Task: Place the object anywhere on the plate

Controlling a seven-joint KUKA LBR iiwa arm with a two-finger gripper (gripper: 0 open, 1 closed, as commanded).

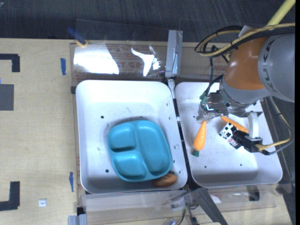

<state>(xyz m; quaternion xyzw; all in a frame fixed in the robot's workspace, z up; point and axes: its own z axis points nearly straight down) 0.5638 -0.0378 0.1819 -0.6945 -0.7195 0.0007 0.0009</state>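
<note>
Blue plate (139, 149): 1; carrots (200, 137): 1; hand (209, 108) grip state unclear

Blue plate (139, 150) in left bin (89, 95); hand (206, 112) above carrot (200, 137) in right bin (243, 170).

Arm (276, 69): grey casing, orange band (246, 64) above wrist. Black and yellow cables (225, 36) loop over it. Metallic wrist hardware (215, 104) below.
</note>
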